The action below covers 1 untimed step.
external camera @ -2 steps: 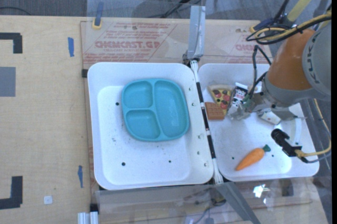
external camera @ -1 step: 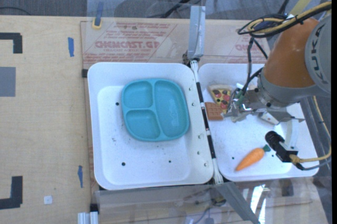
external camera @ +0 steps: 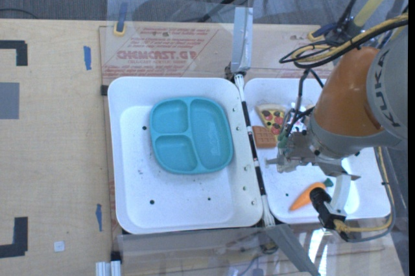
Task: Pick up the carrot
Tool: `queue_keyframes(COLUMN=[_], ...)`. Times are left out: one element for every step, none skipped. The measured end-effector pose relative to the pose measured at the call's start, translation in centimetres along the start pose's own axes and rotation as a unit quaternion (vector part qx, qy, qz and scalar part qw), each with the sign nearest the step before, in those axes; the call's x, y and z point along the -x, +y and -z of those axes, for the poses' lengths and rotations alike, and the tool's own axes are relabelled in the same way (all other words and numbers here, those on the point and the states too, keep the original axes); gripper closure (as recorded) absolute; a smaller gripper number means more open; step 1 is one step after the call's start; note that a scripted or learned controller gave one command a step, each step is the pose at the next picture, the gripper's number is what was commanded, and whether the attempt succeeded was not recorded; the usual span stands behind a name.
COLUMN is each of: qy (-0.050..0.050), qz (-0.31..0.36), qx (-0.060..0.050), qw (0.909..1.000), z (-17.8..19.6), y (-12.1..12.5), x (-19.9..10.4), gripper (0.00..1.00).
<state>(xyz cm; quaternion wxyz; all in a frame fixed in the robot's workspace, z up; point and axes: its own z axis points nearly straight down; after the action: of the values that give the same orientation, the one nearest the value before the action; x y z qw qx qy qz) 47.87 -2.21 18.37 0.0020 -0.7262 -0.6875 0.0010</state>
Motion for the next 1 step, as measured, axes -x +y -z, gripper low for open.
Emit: queue_keyframes(qy=[-0.001], qz=[-0.117], qx=[0.002], qw=[0.9932], z=[-0.01], y=[0.18], x=[3.00], gripper=[1.00])
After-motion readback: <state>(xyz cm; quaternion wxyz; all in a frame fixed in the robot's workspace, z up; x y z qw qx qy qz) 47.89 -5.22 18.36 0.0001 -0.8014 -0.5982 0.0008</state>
